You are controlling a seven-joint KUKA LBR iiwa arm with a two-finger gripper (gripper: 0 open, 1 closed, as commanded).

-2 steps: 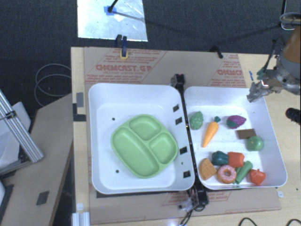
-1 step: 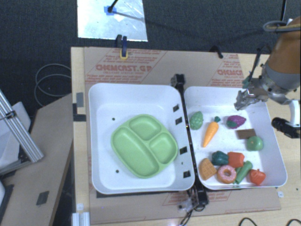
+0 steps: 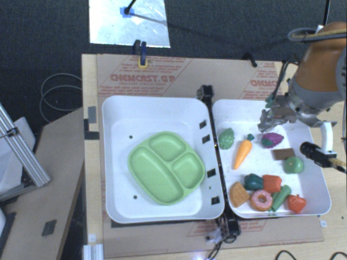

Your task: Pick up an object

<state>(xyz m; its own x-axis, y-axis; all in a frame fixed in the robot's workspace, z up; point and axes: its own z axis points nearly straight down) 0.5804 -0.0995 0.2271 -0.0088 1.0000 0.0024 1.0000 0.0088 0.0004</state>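
Observation:
My gripper (image 3: 267, 121) hangs over the back part of the right bin (image 3: 233, 108), just above and left of a purple toy vegetable (image 3: 272, 140). An orange carrot (image 3: 243, 152) lies to the gripper's lower left, with a green leafy toy (image 3: 226, 138) beside it. A brown block (image 3: 283, 154) and a green ball (image 3: 293, 165) sit right of the carrot. Nothing shows in the gripper's grasp.
Along the right bin's front lie an orange wafer (image 3: 238, 194), a teal toy (image 3: 252, 181), a red pepper (image 3: 271, 182), a pink donut (image 3: 262, 200), a green cucumber (image 3: 281, 197) and a red fruit (image 3: 296, 203). A green divided plate (image 3: 165, 168) rests in the left bin (image 3: 119, 118).

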